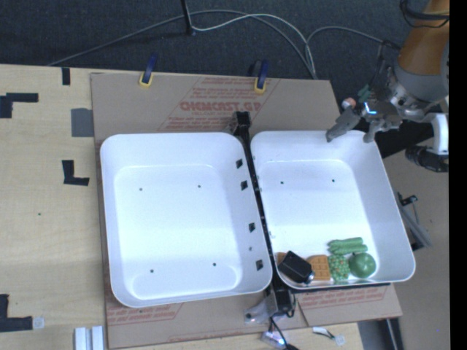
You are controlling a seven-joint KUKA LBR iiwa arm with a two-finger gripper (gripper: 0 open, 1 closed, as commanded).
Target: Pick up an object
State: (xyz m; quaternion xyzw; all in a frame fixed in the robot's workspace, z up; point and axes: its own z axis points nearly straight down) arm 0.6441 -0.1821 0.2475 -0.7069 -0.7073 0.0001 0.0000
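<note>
Several small objects lie along the front edge of the right bin [321, 152]: a black block [295, 267], an orange piece [318, 264], a green bumpy piece [339, 267], a green ball [362, 265] and a green elongated piece [346, 245]. My gripper [353, 128] hangs over the back right corner of the right bin, far from those objects. Its two fingers are spread apart, one finger [338, 130] pointing left and down, with nothing between them.
The left bin [117, 166] sits beside the right one, joined by a black divider [250, 195]. Both rest on a cardboard sheet [211, 100] held by blue clamps [149, 70]. Cables [277, 28] run behind the bench.
</note>
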